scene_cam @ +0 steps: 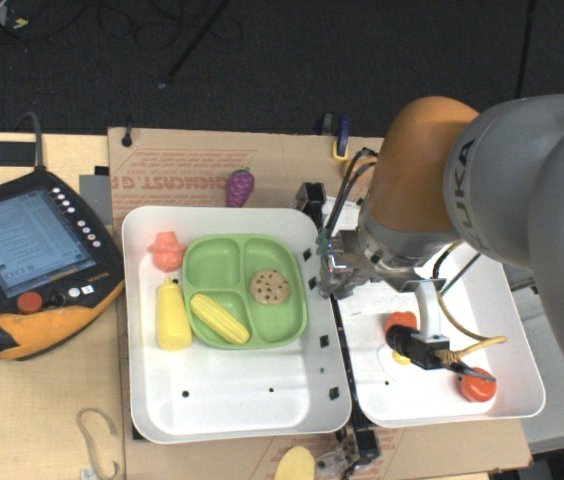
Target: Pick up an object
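In the camera view I am hanging my pincer [330, 268] just beside the right edge of the green plate [194, 258], over the seam where the two bins meet. My own wrist is covering it, so I cannot tell whether it is wide, narrow or holding anything. I am judging that I am lining up for a pick and lifting nothing yet. The likeliest targets are sitting on the plate, which is keeping them raised and apart. One cookie [269, 287] is lying in its right compartment, nearest me, and one corn cob [220, 318] is lying slantwise in its lower compartment. One yellow bottle [172, 318] is lying against the plate's left rim, and one pink toy fruit [166, 251] is sitting just off its upper left corner. All of these are sharing the left bin [232, 393]. Right of the plate, past my pincer, two orange pieces [399, 322] are lying in the right bin [522, 368], well apart from each other, the second [478, 388] being farther from the plate. Outside the bins, one purple toy [240, 186] is resting above the plate and one yellow lump [295, 462] below it. One control pendant [22, 248] is lying far left on the desk [22, 408].
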{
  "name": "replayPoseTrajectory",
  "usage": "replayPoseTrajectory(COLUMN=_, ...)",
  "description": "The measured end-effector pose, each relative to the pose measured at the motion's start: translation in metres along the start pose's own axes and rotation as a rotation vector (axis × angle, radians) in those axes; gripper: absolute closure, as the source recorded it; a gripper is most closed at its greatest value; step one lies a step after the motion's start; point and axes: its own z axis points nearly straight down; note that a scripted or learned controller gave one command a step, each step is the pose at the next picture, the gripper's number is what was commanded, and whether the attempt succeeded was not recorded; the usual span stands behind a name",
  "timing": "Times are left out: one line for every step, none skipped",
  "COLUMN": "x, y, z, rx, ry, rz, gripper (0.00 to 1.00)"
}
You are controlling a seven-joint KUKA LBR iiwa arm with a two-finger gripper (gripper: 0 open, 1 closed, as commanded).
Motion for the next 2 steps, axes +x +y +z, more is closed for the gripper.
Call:
replayPoseTrajectory(x=0.051, y=-0.013, z=-0.006, rx=0.0, ry=0.0, rz=0.0, gripper=1.0)
replayPoseTrajectory(x=0.053, y=-0.014, z=-0.025, rx=-0.004, ry=-0.002, rz=0.004, gripper=1.0)
